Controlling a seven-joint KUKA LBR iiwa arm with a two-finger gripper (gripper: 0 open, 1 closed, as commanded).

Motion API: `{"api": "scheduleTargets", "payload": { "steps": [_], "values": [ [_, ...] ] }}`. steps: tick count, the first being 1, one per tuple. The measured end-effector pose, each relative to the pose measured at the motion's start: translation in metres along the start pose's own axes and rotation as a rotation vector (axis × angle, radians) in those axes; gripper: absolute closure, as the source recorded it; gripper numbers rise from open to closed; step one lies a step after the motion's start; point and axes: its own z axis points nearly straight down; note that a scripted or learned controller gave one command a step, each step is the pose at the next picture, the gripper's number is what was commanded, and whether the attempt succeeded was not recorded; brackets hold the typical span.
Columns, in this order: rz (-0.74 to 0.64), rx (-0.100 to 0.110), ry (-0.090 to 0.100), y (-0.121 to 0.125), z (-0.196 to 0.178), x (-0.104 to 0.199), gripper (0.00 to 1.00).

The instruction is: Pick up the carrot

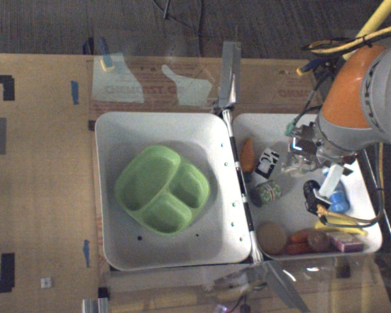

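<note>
The gripper hung over the middle of the right bin; its jaw state could not be told. The carrot lay against that bin's left wall, beside a black-and-white box with unreadable print.

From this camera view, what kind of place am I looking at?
Probably a robot lab's pick-and-place bench: two white bins side by side, the left bin holding a green plate, the right bin full of small items including a carrot, with tape marks and loose cables.
</note>
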Motion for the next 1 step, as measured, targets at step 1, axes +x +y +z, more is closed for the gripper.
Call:
{"api": "scheduleTargets", "payload": {
  "steps": [1],
  "values": [
    [-0.015,0.000,0.000,-0.0341,-0.1036,0.0576,1.00]
  ]
}}
